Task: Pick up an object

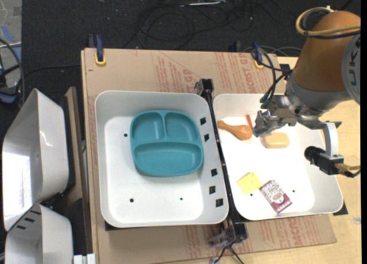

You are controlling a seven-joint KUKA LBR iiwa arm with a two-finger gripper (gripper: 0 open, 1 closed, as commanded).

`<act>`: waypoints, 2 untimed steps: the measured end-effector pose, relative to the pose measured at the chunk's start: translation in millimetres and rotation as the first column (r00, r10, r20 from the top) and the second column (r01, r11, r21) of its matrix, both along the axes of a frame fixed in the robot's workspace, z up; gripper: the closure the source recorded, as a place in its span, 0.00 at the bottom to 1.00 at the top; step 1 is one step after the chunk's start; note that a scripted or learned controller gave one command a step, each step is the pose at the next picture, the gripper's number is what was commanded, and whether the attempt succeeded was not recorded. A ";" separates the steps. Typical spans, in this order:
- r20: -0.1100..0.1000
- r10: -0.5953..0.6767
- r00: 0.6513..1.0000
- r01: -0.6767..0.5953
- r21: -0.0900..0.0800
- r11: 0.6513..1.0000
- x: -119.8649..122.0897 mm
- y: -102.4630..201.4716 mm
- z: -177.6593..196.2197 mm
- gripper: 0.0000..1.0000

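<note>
The arm point(327, 56) comes in from the right, its orange band high over the right bin point(327, 200), and the gripper point(265, 124) hangs low over the upper left part of that bin. From here I cannot tell how the pincer stands; the dark wrist hardware hides the tips. Just under and beside it lie two things: an orange spoon point(236, 129), with its handle pointing toward the divider and its rounded end nearest the gripper, and a pale tan block point(276, 140) just to the right of the spoon, seemingly touching the gripper's lower edge. Nothing can be seen caught in the pincer. Farther down the same bin, well apart from the gripper, a yellow square point(248, 182) lies flat, and just beside it, to its lower right, sits a small red and white packet point(275, 196), tilted. A black fitting point(321, 160) juts over the bin's right side. The left bin point(114, 200) holds a teal divided plate point(167, 144), set flat, upper middle. Both bins rest on a cardboard-covered bench point(172, 68).
</note>
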State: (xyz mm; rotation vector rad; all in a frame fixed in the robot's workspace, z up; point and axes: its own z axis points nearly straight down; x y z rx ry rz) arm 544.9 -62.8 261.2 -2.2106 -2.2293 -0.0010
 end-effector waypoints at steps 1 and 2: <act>-0.001 0.000 1.000 0.000 0.000 1.000 -2.9 59.2 -15.9 1.00; 0.000 0.002 1.000 -0.002 0.000 1.000 -8.4 122.5 -15.2 1.00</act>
